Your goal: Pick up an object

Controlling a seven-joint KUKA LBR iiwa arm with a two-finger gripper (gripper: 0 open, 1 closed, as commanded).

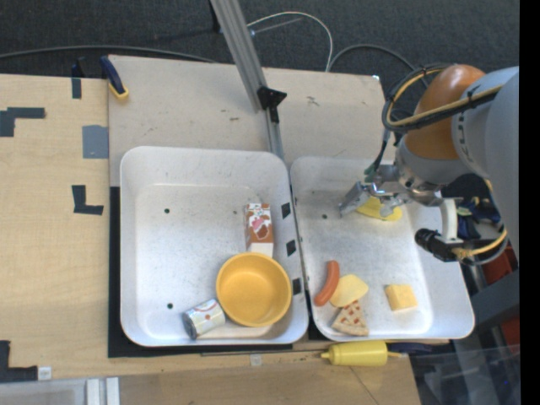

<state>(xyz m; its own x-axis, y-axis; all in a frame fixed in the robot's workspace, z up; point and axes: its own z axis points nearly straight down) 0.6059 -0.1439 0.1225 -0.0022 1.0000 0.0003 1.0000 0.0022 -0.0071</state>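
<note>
While the camera looks down at a slant, my gripper [364, 197] sits low in the right bin [439, 310], near its back edge. Fingers spread apart, one metal finger [350, 202] angling out toward the bin's left wall. Nothing visible between them. A yellow object [381, 210] lies just beside and partly under the gripper; shape unclear, mostly hidden by my wrist. Whether I touch it, cannot tell.

Rest of the right bin: a red sausage [326, 282] near the left wall, a pale yellow chip-like piece [349, 290] touching it, a pizza slice [351, 318] just in front of that, a yellow cheese block [401, 297] to the right, apart from the others.

Left bin [143, 226]: a yellow bowl [253, 289] upright near the front right corner, a small carton [259, 229] just behind it, a small can [203, 318] on its side at the bowl's left.

Surface: both white bins speckled with dark marks, sitting on a pale board [186, 99]. Light wood bench [51, 251] at left with dark tape pieces. A yellow mustard bottle [361, 353] lies on its side outside the right bin's front edge. A metal pole [239, 36] slants across the back. Dark carpet [126, 11] behind, with cables [287, 19] trailing over it. A blue and yellow clamp [114, 77] at the board's back left corner.
</note>
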